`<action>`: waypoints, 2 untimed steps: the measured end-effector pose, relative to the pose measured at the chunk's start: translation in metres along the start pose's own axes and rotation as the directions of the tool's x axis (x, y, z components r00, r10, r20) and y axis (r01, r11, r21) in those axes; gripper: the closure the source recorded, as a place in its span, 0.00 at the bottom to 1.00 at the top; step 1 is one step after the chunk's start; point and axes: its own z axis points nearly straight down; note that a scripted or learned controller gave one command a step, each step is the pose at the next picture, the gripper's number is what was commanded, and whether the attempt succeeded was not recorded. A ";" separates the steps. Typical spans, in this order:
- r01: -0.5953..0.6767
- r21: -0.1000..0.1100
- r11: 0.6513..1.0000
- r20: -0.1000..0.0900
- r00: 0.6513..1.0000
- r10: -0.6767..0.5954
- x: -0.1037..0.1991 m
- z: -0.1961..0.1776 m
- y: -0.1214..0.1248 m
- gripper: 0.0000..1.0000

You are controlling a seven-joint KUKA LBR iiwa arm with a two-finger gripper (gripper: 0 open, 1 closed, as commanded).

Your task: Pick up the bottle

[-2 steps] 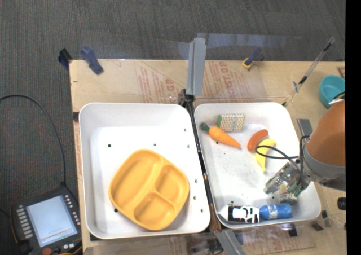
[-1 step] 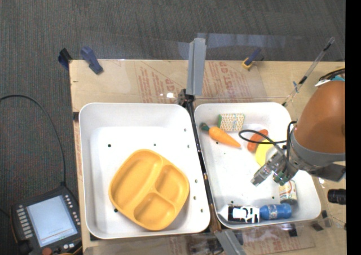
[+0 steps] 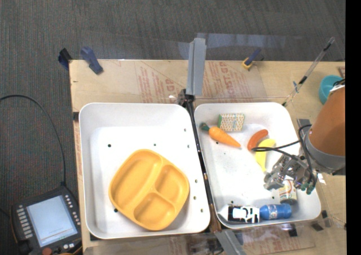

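Here the bottle [image 3: 259, 213] bears a black-and-white label, writing unreadable.

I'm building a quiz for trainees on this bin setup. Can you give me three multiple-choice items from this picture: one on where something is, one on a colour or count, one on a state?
1. Where does the bottle lie?
A. right bin, near edge
B. left bin, centre
C. on the cardboard behind the bins

2. What colour is the divided plate in the left bin?
A. blue
B. yellow
C. green

3. How does the bottle rest?
A. upright
B. on its side
C. lifted clear of the bin

Answers:
1 A: it sits along the near wall of the right bin, below the gripper.
2 B: the plate is plainly yellow.
3 B: its blue end points right, its length flat on the bin floor.
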 end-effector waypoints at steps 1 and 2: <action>-0.376 0.000 0.927 0.001 0.927 0.376 0.002 -0.023 0.041 1.00; -0.323 0.000 0.946 0.000 0.946 0.323 -0.018 -0.009 -0.030 1.00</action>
